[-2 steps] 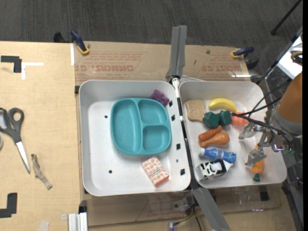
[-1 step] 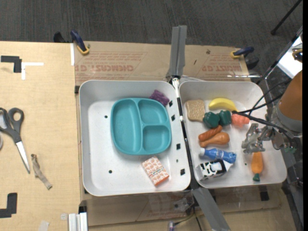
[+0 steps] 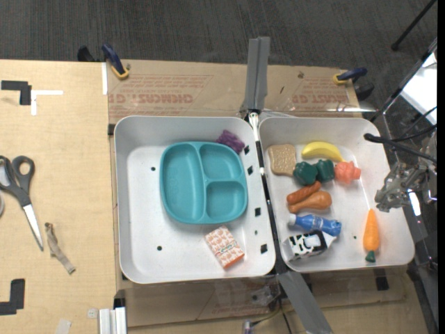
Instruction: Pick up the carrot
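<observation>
The carrot [image 3: 372, 232] lies in the right bin [image 3: 389, 152] near its right wall, long axis upright in view, green tip toward the front edge. Gripper [image 3: 391, 195] hovers just above-right; its finger state is unclear. A blue bottle [image 3: 316, 223] lies well left

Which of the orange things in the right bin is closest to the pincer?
The carrot, lying alone near the right bin's right wall with its green tip toward the front. It sits just below the pincer; the other orange pieces lie further left among the clustered food.
</observation>
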Robot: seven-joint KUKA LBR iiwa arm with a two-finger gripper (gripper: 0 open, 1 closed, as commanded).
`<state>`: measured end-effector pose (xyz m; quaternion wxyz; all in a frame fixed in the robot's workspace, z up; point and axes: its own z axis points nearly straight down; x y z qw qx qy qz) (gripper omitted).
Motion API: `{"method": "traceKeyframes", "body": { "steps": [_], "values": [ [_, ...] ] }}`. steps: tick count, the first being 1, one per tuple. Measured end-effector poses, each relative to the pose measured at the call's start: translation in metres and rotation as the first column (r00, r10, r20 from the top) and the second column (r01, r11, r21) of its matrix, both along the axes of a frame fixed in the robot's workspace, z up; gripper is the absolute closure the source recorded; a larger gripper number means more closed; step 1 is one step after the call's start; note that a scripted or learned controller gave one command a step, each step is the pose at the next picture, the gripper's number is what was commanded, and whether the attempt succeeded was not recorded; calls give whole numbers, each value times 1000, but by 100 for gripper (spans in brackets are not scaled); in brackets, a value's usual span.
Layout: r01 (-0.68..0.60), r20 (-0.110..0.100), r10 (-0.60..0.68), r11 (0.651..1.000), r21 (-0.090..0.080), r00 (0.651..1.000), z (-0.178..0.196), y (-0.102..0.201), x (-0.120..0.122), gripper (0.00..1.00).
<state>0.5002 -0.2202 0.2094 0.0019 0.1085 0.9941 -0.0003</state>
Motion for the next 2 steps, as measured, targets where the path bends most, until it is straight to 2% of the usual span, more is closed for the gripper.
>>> {"method": "traceKeyframes", "body": {
  "steps": [1, 2],
  "values": [
    [-654, 1, 654, 756, -1, 756, -113, 1, -11, 100],
    [-642, 0, 642, 767, -1, 767, 10, 0, 0, 100]
  ]
}}
